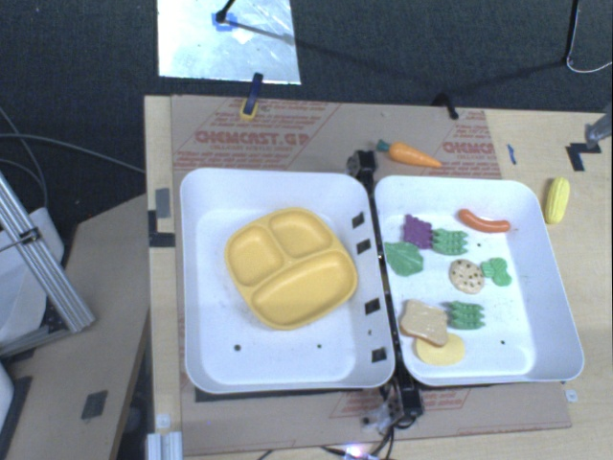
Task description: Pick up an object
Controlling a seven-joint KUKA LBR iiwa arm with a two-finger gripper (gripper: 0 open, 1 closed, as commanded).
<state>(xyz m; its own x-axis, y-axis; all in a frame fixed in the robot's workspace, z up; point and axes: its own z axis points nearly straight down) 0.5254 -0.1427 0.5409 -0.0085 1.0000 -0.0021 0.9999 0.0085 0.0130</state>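
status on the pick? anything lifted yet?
Done: nothing looks lifted. The toy food, including the hot dog, cookie and bread slice, lies flat in the right bin. The yellow divided plate sits in the left bin. A carrot and corn cob lie on the bench outside the bins. In hand: nothing. Left: the whole pick, meaning approach, grasp and lift.

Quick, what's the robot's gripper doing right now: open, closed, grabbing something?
Gripper: cannot be told from this camera view; the toy food lies loose in the right bin, nothing lifted.
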